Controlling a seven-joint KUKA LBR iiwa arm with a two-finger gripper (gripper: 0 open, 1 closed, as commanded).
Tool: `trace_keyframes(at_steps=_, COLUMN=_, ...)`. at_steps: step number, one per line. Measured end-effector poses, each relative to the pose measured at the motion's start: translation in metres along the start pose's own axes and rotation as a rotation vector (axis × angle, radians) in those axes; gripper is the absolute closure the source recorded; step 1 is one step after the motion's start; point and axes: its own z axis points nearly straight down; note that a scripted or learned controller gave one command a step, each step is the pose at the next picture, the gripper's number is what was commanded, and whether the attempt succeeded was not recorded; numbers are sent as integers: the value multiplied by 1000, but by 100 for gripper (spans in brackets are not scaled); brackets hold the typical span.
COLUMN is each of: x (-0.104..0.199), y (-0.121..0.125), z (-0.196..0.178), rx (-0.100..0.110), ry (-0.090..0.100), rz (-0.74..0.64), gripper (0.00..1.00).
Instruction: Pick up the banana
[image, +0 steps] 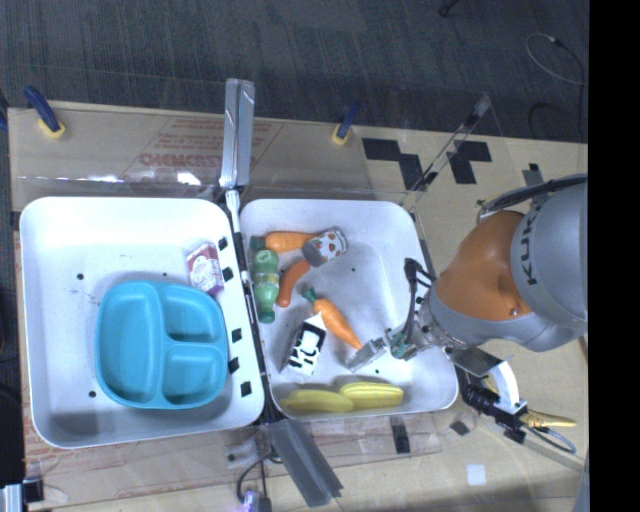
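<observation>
**Hand low in the right bin, bananas by the near wall**

Two yellow bananas (343, 397) lie end to end along the lower edge of the right bin (385, 215), touching its near wall. The hand (385, 347) sits just above them, lower right of centre, beside a carrot (333, 318); I cannot tell how it is set, and nothing shows in it. A white carton (309, 348) lies left of it. The left bin (50, 250) carries a blue divided tray (160, 345) and a small packet (204, 267).
</observation>
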Motion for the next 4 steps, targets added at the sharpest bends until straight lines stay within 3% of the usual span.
trace_keyframes(at_steps=1, x=0, y=0, z=0, rx=1, ry=1, rz=-29, gripper=0)
trace_keyframes(at_steps=2, x=19, y=30, z=0, rx=-2, ry=-3, rz=-116, gripper=0)
trace_keyframes(at_steps=3, x=-1, y=0, z=-134, rx=-1, ry=-4, rz=-277, gripper=0)
trace_keyframes(at_steps=4, x=3, y=1, z=-29, rx=1, ry=0, rz=-363, gripper=0)
